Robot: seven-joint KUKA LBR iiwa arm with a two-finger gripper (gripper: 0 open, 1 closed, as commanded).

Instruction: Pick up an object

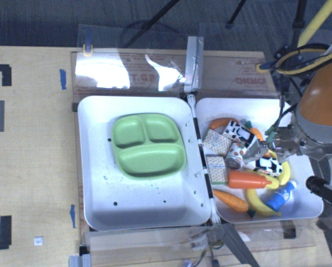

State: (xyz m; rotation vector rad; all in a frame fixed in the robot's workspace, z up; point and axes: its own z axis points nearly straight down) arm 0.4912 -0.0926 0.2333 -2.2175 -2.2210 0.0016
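- Pile of objects [247, 168]: lies in the right bin [305, 202], crowded toward its left half.
- Pile contents: an orange carrot [231, 199] at the front, a yellow banana [260, 203], a red-orange bottle [249, 179], a blue bottle [278, 197], a black-and-white patterned item [237, 131].
- Gripper [262, 147]: reaches in from the right and sits low over the pile; its grip state cannot be told, as clutter hides it.
- Left bin [93, 166]: holds a green divided tray [148, 144], well apart from the gripper.
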